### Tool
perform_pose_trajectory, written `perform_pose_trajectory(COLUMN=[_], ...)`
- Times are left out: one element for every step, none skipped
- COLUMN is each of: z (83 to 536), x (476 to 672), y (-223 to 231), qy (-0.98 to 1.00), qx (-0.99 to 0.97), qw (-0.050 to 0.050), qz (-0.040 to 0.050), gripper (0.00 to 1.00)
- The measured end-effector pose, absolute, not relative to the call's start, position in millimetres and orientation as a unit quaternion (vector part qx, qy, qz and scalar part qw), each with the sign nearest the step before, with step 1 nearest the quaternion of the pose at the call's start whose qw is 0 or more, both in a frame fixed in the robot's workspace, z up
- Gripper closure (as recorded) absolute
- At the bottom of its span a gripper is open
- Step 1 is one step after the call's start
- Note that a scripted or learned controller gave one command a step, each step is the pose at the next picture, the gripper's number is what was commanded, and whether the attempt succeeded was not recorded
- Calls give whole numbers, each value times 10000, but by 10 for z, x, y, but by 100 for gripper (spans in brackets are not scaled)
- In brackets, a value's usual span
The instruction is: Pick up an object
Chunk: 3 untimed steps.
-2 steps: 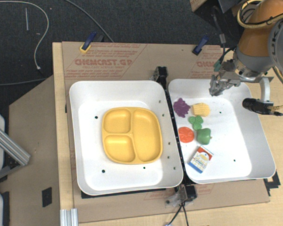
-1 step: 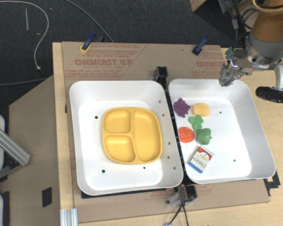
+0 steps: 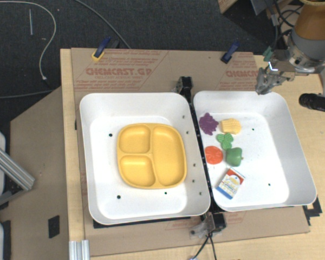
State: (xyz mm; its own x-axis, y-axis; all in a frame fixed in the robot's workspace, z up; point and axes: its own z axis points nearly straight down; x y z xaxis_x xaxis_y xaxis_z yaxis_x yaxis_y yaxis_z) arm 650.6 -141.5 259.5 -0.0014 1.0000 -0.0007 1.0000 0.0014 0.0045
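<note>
Gripper point(image 3: 265, 84) poised over far edge of right bin point(image 3: 292, 145), near its far-right corner; nothing between the fingers, open or closed impossible to judge. Candidates clustered at left side of right bin: purple grapes point(image 3: 208, 123), yellow corn point(image 3: 231, 126) just right of them, green broccoli point(image 3: 225, 140), red tomato point(image 3: 214, 155), green pepper point(image 3: 234, 156), small carton point(image 3: 229, 184) nearest. Left bin point(image 3: 92, 145) with yellow divided plate point(image 3: 151, 156).

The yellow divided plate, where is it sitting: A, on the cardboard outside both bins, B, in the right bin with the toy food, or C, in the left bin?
C: the yellow divided plate lies flat in the left bin, while the toy food is clustered in the right bin.
</note>
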Motion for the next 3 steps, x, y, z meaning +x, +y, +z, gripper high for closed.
perform_pose_trajectory(z=[2452,2338,2407], x=[6457,6458,6381], y=[-859,-246,271], qy=[7092,7095,7093], qx=[7050,7047,7049], qw=[-22,-24,-18], qz=[0,2,4], gripper=[100,100,100])
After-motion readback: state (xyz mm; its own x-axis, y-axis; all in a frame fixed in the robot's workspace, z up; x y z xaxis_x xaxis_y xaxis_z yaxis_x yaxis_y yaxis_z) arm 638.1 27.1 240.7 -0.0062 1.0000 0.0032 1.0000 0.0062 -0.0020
